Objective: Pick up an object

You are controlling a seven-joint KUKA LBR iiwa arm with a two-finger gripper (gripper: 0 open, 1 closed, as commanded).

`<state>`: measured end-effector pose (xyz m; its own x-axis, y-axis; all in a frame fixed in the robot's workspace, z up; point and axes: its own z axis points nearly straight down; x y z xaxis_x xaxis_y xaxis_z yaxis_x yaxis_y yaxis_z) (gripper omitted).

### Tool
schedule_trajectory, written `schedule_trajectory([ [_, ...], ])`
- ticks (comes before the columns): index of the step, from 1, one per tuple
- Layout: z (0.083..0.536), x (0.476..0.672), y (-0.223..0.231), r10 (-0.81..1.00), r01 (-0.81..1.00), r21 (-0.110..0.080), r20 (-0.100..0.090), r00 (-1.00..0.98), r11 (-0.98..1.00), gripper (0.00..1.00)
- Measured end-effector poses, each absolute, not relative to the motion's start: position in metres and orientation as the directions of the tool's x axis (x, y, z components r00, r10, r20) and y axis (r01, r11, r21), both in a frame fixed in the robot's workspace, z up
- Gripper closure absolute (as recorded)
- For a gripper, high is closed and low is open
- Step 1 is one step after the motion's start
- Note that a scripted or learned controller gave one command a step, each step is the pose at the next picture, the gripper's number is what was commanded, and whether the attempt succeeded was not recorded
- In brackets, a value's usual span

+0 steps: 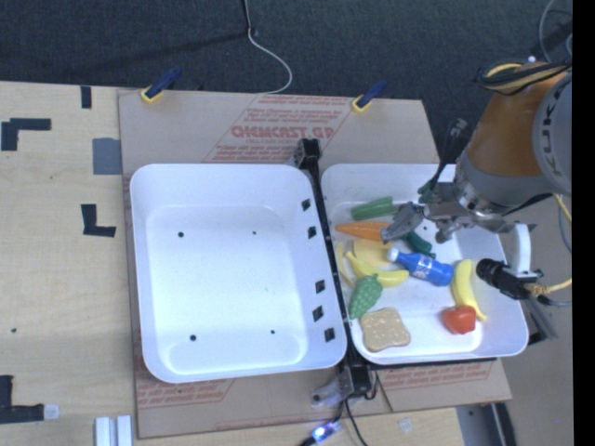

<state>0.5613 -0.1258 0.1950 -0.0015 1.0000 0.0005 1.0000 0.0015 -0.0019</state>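
My tool (409, 223) hangs low in the right bin (502, 347), above carrot (364, 231) and blue bottle (424, 268); cannot tell how wide it stands. Toys crowd together; best to centre on one piece, descend straight, avoid nudging the banana (464, 282)

White bins (149, 249); orange carrot (364, 231), blue bottle (424, 268), red tomato (459, 320).

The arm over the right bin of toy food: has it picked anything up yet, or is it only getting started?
Nothing looks picked up. The gripper hangs over the right bin, near the carrot and blue bottle, and both lie in the bin. I cannot see anything between its fingers. Grasping and lifting are left.
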Motion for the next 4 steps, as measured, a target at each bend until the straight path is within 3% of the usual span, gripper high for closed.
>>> schedule_trajectory([
  [1, 0.141, 0.612, -0.206, 1.0, 1.0, 0.001, -0.004, 0.001, -0.001, 0.0],
  [2, 0.265, 0.63, -0.224, 1.0, 1.0, 0.012, -0.006, -0.002, 0.002, 0.0],
  [3, 0.075, 0.667, -0.221, 1.0, 1.0, -0.007, 0.002, -0.004, 0.004, 0.0],
  [4, 0.095, 0.669, -0.222, 1.0, 1.0, 0.001, -0.004, -0.005, 0.005, 1.0],
])
